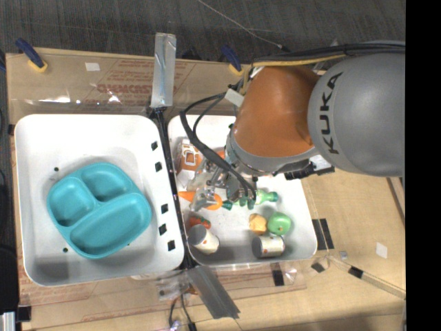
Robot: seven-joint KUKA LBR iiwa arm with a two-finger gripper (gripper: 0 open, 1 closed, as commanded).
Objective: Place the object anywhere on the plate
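A teal divided plate [100, 209] sits in the left bin [41, 143], and over the right bin [303, 216] the gripper [210, 193] hangs low among small toys, touching an orange carrot-like piece [187, 196], its grip unreadable from here.

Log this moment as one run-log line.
arm: over right bin | gripper: low among toys, by orange carrot | plate: teal, left bin, nothing on it | task: not done
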